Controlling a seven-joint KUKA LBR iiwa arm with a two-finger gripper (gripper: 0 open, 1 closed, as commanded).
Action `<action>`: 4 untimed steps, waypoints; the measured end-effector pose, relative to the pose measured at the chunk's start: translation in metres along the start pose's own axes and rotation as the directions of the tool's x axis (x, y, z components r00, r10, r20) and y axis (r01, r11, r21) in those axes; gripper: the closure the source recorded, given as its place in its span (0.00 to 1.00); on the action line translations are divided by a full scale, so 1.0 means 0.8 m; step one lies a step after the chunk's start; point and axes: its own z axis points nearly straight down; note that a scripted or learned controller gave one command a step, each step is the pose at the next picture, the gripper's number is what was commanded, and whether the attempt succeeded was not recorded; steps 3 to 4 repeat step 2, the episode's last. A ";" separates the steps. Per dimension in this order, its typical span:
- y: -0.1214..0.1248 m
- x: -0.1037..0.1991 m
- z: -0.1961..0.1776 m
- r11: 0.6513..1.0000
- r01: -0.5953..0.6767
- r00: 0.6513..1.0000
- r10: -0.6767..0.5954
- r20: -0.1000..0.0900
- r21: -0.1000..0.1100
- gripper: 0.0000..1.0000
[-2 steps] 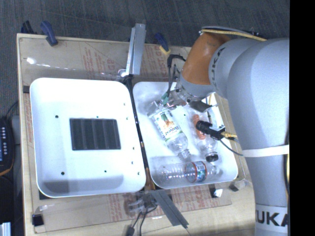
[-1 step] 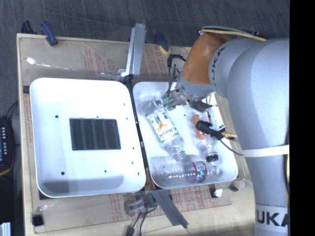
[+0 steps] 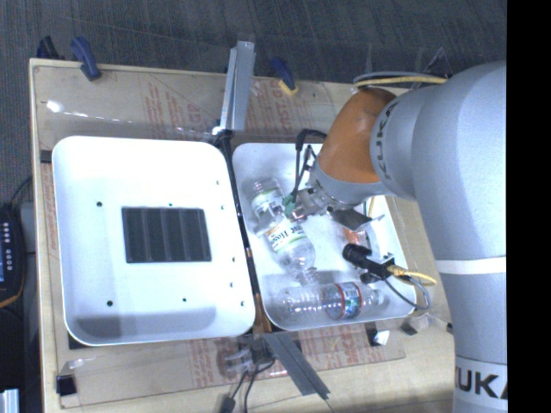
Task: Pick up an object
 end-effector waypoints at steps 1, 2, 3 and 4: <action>0.001 -0.001 -0.014 1.000 0.002 1.000 -0.002 0.001 -0.002 1.00; 0.096 0.059 -0.127 0.996 0.086 0.996 -0.086 0.002 -0.003 1.00; 0.096 0.059 -0.127 0.996 0.086 0.996 -0.086 0.002 -0.003 1.00; 0.096 0.059 -0.127 0.996 0.086 0.996 -0.086 0.002 -0.003 1.00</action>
